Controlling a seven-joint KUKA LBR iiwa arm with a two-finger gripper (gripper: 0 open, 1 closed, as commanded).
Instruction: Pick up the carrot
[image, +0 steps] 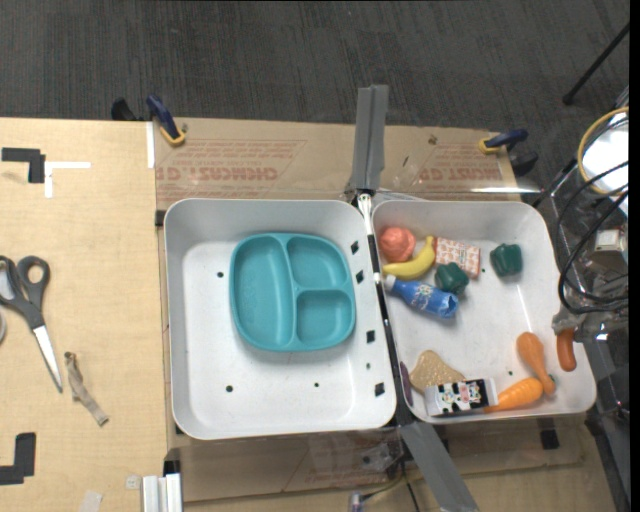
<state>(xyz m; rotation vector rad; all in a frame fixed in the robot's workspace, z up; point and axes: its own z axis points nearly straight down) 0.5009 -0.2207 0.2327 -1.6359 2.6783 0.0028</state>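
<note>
An orange carrot (520, 394) lies in the front right corner of the right bin (470, 340), its tip pointing at a black-and-white carton (460, 397) beside it. A second orange carrot-like piece (532, 355) lies just behind it, tilted. A small orange-red piece (566, 352) rests at the bin's right rim.
The right bin also holds a red ball (397, 242), a banana (412, 262), a pink packet (457, 253), two dark green items (507, 259), a blue bottle (424, 297) and a tan slice (435, 370). A teal divided plate (293, 291) sits in the left bin (190, 330). Cables (590, 270) hang right.
</note>
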